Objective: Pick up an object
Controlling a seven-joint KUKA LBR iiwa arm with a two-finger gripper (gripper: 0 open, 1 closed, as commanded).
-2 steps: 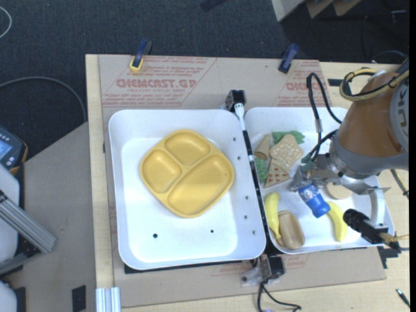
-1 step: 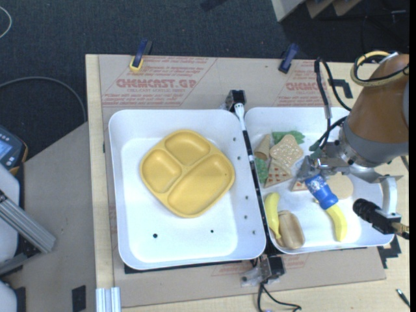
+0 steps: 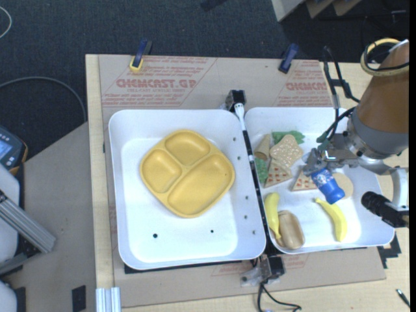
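Note:
My gripper [image 3: 323, 163] hangs over the middle of the right bin [image 3: 385, 238], under the grey wrist and its orange band. A small blue bottle [image 3: 331, 188] lies tilted directly below it, its upper end touching the gripper's tip. Around it lie a square cracker [image 3: 286, 151], a green leafy piece [image 3: 287, 137], a waffle-patterned wedge [image 3: 277, 173], a second wedge [image 3: 301, 184], two yellow bananas [image 3: 272, 213] [image 3: 335, 219] and a brown bun [image 3: 291, 230].
The left bin [image 3: 121, 174] holds a yellow divided plate [image 3: 186, 173]. A black divider strip [image 3: 249, 168] runs between the bins. Clamps sit at the cardboard's back edge [image 3: 139, 56] [image 3: 288, 58]. Cables hang beside the arm at right [image 3: 335, 86].

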